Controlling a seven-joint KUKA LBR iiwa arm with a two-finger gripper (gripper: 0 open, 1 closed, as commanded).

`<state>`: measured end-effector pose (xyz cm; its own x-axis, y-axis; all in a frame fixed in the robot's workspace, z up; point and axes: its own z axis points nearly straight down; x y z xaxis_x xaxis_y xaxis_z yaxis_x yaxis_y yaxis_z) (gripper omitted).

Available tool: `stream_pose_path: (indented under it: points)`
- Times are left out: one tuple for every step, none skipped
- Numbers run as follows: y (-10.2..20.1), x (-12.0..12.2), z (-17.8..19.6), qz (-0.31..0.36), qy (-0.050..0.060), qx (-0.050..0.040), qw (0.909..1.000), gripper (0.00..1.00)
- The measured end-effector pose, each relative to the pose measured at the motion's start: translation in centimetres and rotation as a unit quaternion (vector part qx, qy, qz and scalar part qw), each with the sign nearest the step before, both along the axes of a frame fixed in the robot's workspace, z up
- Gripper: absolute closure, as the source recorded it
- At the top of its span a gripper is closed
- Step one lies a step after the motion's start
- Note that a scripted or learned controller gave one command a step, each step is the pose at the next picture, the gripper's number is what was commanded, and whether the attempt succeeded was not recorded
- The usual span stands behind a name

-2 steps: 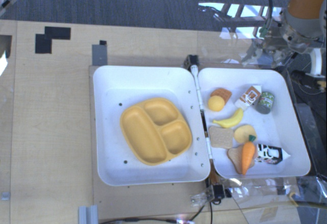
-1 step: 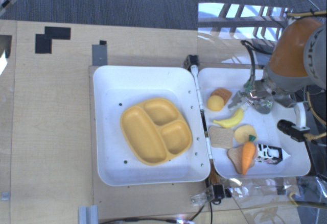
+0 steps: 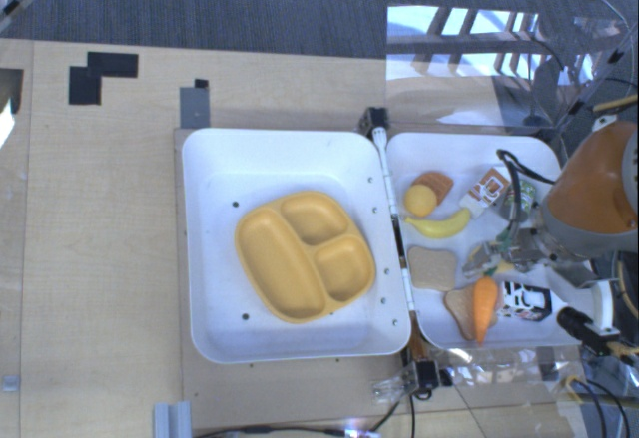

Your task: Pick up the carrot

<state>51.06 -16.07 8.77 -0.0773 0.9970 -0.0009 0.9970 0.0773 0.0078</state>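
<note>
Pincer (image 3: 496,261) sits low in the right bin (image 3: 534,152), just above the top end of the carrot (image 3: 484,307). Fingers are a dark blurred cluster; can't tell if they're wide or narrow, and nothing is visibly clamped between them. Arm comes in from the right, orange band (image 3: 596,189) right behind the wrist.

Carrot: directly below the pincer toward the near edge of the bin, roughly upright in frame, thick end nearest the pincer, tip pointing away. It lies across a tan bread-like slice (image 3: 459,309), overlapping it.

Left of the pincer: a square bread slice (image 3: 433,268), just beside it. Up-left of the pincer: a banana (image 3: 439,222), with a yellow lemon-like fruit (image 3: 420,199) and a brown rounded item (image 3: 435,183) touching just beyond it. Above the pincer: a small white-and-brown carton (image 3: 487,191). Below-right of the pincer, just beside the carrot: a black-and-white packet (image 3: 525,299).

Well left of the pincer, in the left bin (image 3: 205,226): a yellow three-compartment tray (image 3: 305,254), set at an angle.
</note>
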Motion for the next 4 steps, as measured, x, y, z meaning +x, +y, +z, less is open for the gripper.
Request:
stream_pose_path:
  points:
    - [0.2,0.4,1.0,0.004,-0.003,0.0001,1.0,1.0]
    - [7.4,1.7,0.2,-0.038,-0.006,-0.0018,0.9992,1.0]
    - [7.2,1.6,0.1,-0.041,-0.006,-0.003,0.9991,0.0]
    - [7.4,-0.8,0.1,-0.066,-0.008,-0.0006,0.9978,0.0]
